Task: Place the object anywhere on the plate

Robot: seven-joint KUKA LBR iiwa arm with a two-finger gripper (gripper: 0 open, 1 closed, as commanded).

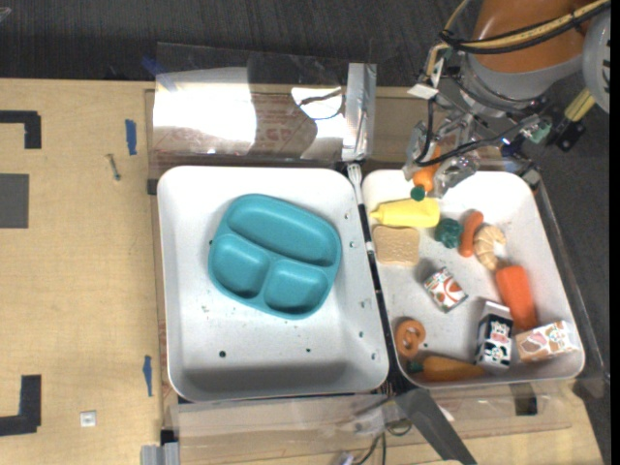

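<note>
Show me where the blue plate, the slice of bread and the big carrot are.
blue plate [276,253], camera view, on the ridge between its compartments.
slice of bread [395,245], camera view, middle of its top face.
big carrot [516,294], camera view, middle of its orange body.

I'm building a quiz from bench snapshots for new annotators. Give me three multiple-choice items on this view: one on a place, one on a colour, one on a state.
1. Which bin holds the plate?
A. left bin
B. right bin
C. neither

2. What colour is the plate?
A. red
B. teal
C. yellow

3. How is the plate?
A. stacked with toys
B. flipped over
C. bare, compartments up

Answers:
1 A, it lies in the middle of the left bin.
2 B, its whole surface is teal.
3 C, three compartments show with nothing in them; the toy food sits in the right bin, where the gripper hangs over the far edge.
</note>
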